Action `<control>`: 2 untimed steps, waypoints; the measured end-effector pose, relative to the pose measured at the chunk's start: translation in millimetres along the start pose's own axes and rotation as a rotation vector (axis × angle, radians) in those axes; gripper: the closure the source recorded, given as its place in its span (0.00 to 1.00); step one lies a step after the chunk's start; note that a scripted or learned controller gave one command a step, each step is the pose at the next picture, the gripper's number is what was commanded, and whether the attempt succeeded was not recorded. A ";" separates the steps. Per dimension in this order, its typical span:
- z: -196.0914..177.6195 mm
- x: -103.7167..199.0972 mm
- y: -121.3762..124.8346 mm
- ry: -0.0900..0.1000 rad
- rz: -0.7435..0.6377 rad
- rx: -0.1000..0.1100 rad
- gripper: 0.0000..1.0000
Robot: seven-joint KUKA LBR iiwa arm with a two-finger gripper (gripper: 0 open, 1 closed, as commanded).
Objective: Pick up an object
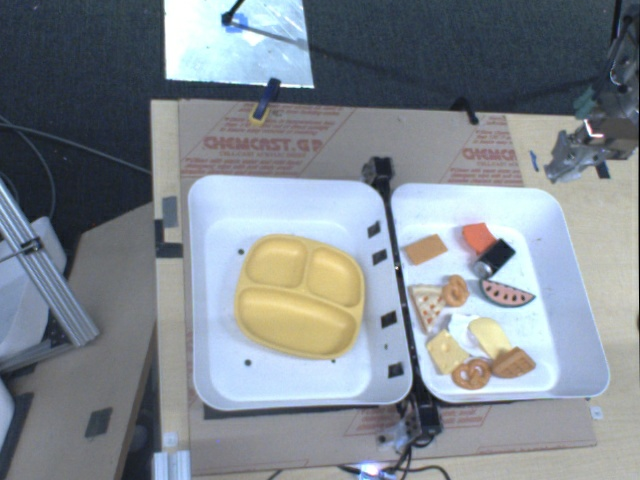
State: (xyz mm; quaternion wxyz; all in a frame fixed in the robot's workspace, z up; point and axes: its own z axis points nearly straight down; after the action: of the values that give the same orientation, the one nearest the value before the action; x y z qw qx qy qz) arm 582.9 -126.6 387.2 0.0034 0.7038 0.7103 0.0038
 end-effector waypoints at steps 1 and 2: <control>237.1 22.3 34.6 0.002 0.002 0.021 1.00; 201.5 41.6 -12.5 0.000 0.008 0.010 1.00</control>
State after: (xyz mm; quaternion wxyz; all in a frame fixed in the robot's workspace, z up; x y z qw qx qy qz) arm 572.0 -85.0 185.6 -0.0003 0.7066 0.7076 0.0004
